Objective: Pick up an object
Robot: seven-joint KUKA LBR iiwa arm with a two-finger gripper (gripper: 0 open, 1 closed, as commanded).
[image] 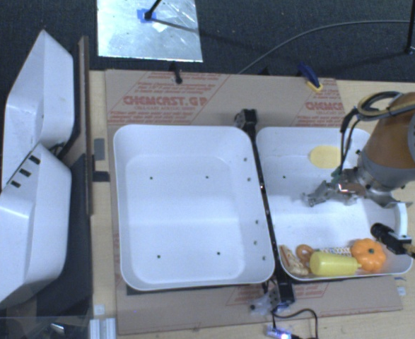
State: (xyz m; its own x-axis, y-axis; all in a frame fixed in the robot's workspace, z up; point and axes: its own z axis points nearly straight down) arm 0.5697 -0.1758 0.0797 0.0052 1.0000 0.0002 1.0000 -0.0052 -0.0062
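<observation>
The arm is reaching in from three o'clock and hanging its gripper low over the middle of the right bin, with bare white floor beneath it, so it is probably sitting between tries rather than lining up on anything. Nothing is lying between its jaws, and whether they are standing apart or together is too small and blurred to tell. The things to pick are crowding the bin's six o'clock edge, likely because they are sliding down against the wall: a yellow block is lying flat, an orange pumpkin is sitting just beside it toward three o'clock, and a small ring-shaped pretzel is resting near the block toward nine o'clock. A flat yellow disc is lying alone toward twelve o'clock, well apart from the rest. The left bin is sitting at nine o'clock of the gripper. The arm's bulk is covering the right bin's three o'clock wall, and whatever is tucked under the wrist is staying hidden.
</observation>
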